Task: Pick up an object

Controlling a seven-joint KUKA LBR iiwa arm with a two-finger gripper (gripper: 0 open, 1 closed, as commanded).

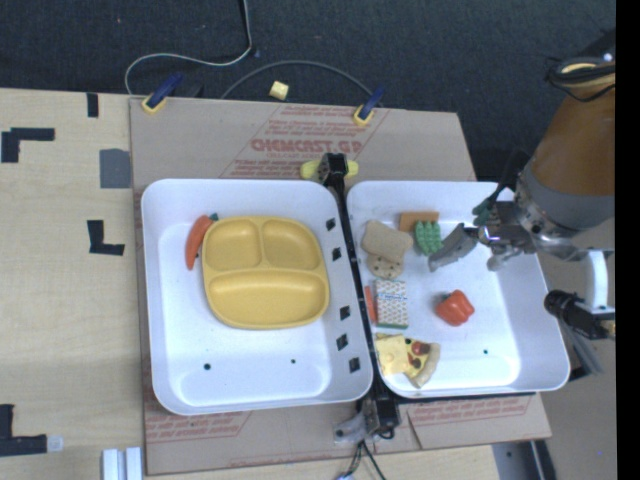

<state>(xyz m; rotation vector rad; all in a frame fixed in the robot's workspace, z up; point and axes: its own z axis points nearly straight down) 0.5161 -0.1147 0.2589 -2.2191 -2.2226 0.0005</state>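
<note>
On the counter's left side, the left bin (160, 298) carries a yellow divided plate (266, 271) near its centre, with an orange carrot-shaped toy (196, 240) just beside the plate's left rim. Red print on the cardboard sheet (200, 143) under both bins is partly legible; the letters cannot be read with confidence. A yellow clamp (320, 168) sits at the far edge where the bins meet.

The right bin (520, 358) holds, along its left wall, a tan bread-like piece (383, 248), a small patterned packet (391, 303) whose label is too small to read, and a yellow sandwich-like toy (412, 358) at the near corner. Toward the far edge lie an orange block (418, 219) touching a green studded block (428, 236). A red pepper-like toy (455, 308) rests near the bin's middle.

Above the bin's right half hangs the pincer (478, 248), its two fingers spread apart, released, grasping nothing, well clear of the red toy.
</note>
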